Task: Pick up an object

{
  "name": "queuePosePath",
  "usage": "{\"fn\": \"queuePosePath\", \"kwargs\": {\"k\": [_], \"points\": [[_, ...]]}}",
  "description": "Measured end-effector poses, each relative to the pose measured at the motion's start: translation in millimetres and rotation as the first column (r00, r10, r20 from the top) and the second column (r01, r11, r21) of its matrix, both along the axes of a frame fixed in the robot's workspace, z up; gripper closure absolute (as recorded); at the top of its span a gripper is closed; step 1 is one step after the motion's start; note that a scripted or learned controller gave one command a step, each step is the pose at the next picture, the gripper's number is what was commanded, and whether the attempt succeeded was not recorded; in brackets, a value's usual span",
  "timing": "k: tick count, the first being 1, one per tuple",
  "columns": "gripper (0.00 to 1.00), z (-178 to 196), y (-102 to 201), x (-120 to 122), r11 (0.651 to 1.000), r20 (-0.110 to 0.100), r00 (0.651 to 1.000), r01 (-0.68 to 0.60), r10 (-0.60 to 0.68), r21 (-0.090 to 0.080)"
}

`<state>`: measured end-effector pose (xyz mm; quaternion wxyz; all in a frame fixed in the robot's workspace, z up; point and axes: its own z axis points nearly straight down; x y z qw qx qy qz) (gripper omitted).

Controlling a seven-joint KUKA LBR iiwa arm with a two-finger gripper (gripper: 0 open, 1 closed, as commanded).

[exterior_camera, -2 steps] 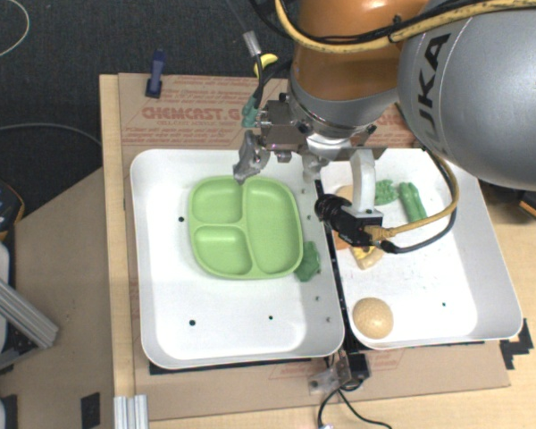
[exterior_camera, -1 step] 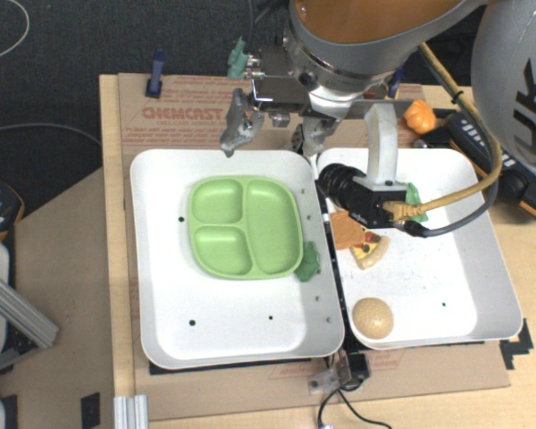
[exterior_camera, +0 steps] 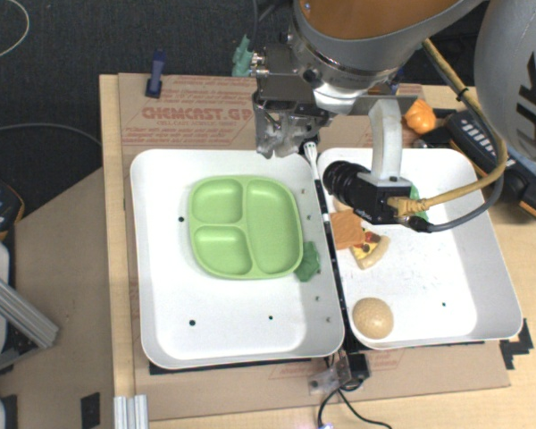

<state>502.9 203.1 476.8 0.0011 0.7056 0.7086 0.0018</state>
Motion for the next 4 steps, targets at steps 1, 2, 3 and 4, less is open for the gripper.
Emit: {"fn": "queuePosePath", "kwargs": {"k": [1, 2, 3, 4], "points": [[1.00, 27.7, -29.8, -24.3, 1.000, 0.000, 1.000, 0.006, -0.006, 0.001], [1.00, -108.3, 19.1, -25.6, 1.000, -0.018, 1.000, -0.001, 0.001, -0.006], [1.00, -88.5, -53.5, -1.1, 1.000, 0.000, 1.000, 0.011, -0.011, -0.001], [1.00, 68.9, -74.9, -20.9, 1.000, 0.017, 1.000, 0.005, -0.005, 0.006]]}}
